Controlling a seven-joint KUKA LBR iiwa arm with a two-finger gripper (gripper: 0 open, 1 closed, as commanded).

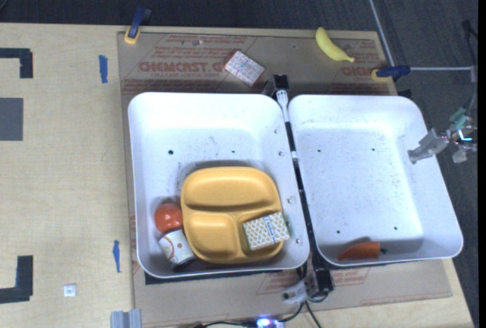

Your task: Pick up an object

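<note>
From where I stand nothing has been picked up yet. The left bin (205, 118) holds the clutter, all bunched toward its six o'clock edge: a yellow divided tray (228, 209), a small patterned packet (266, 230) lying in the tray's five o'clock compartment, and at the tray's eight o'clock an orange-red ball (168, 216) touching a small white-and-orange can (175, 247) just below it. The right bin (364, 167) is nearly bare, with one flat orange piece (358, 250) tucked against its six o'clock wall. The gripper (448, 140) sits at three o'clock of the right bin, outside its rim and well apart from every object; it is too small and blurred for me to tell the state of the jaws, and I see nothing in them. On the worktop at twelve o'clock, outside the bins, lie a banana (332, 45) and a small patterned box (243, 67). Reaching in, choosing, closing and lifting all seem left to do.
</note>
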